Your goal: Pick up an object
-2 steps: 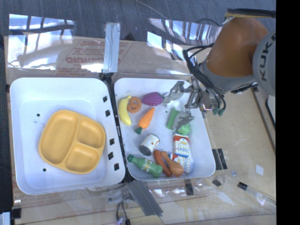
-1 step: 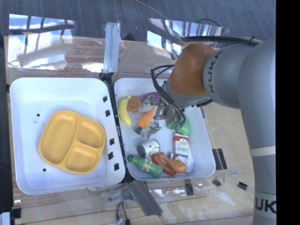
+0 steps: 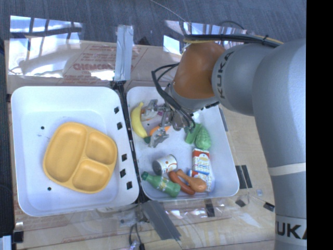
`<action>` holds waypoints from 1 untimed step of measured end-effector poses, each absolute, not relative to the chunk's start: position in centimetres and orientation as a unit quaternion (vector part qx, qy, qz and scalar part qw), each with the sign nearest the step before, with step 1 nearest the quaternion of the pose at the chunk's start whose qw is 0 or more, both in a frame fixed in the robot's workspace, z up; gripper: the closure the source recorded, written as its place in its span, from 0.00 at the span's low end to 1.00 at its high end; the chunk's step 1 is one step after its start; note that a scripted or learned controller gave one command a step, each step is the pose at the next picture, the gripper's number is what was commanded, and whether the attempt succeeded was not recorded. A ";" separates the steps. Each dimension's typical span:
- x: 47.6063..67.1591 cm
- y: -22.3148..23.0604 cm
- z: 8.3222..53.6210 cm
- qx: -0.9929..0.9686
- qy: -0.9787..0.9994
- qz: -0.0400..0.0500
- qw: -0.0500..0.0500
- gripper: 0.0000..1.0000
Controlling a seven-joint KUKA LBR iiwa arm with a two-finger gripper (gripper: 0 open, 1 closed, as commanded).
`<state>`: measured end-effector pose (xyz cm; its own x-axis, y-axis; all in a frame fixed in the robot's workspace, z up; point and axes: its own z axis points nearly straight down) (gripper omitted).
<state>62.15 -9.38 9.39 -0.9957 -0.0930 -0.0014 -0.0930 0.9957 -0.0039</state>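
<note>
Green bottle (image 3: 161,185) near front rim; end effector (image 3: 159,125) beside banana (image 3: 137,120).

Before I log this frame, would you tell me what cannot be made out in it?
- Pincer, camera view: metal parts blur together over the right bin, so open or shut is unreadable.
- Orange thing beside the banana: mostly covered by the pincer.
- Can and carton: labels too small to read.

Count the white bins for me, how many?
2. The left bin holds a yellow divided tray. The right bin holds toy food, with the hand above it.
</note>
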 end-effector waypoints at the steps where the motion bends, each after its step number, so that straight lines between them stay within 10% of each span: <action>1: 62.3 -9.1 10.5 -0.050 0.999 -0.001 0.002 1.00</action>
<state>62.31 -9.12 10.51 -0.9949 -0.1006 -0.0047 -0.1006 0.9949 -0.0032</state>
